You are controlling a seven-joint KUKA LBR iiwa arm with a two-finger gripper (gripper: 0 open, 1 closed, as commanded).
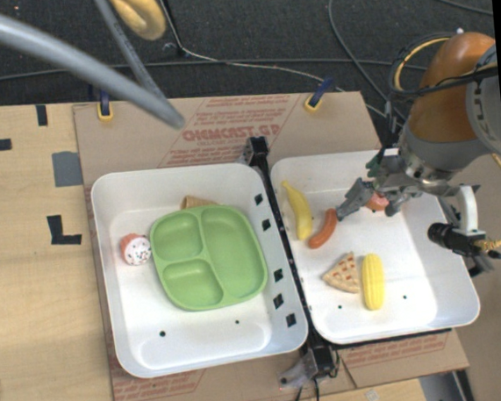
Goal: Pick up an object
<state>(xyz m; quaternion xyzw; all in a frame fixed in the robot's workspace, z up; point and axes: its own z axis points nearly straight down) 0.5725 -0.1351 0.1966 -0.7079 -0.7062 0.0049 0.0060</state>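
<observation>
Two white bins sit side by side on the bench; the right bin [437, 305] holds the pickable toys, the left bin [126, 322] holds a green divided plate [210, 256], a small pink-and-white round toy [136, 249] just left of it, and a tan piece [196, 202] showing at the plate's upper edge. The gripper [369, 200] hangs over the upper right part of the right bin, right of frame centre, fingers pointing left toward the hot dog [322, 229]. The jaws look parted to a moderate spread, with something small and reddish at their inner side; I cannot tell if that is a toy or part of the tool, so no hold is recorded. Candidate targets: hot dog nearest, lying diagonally just below and left of the fingertips; banana [298, 209] touching or just beside its upper left end, near the divider; pizza slice [341, 274] and corn cob [373, 281] side by side in the lower middle of the bin. Judgement on handling: all appear to be light, stiff plastic play food with smooth, somewhat slippery skins, not fragile. The hot dog is narrow and rounded, so best taken across its short axis at mid-length; a pinch near an end would likely roll or squirt it out. The banana's closeness may foul one finger.
</observation>
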